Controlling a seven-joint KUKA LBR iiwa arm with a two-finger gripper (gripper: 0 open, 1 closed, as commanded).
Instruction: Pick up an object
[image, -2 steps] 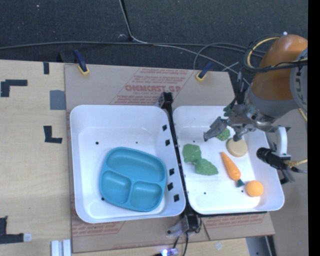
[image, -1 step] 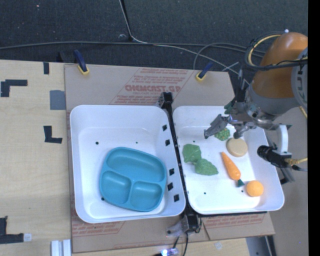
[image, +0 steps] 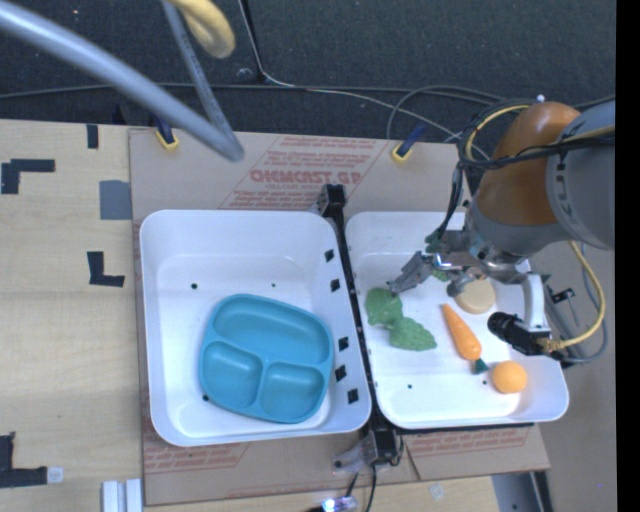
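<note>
While the grey two-finger gripper (image: 418, 272), fingers apart and empty, hovers over the right white bin (image: 400, 405), centre on the green leafy toy (image: 396, 318) before closing

Red print runs across the cardboard sheet (image: 300, 170) under the bins, in the upper middle of the frame. The large outlined word (image: 305, 177) looks like "CHEMCAST GP", though the last letters are partly hidden by the black divider clip. A line of smaller red print sits above it, and fainter red print shows along the cardboard's bottom edge; neither can be read.
</note>
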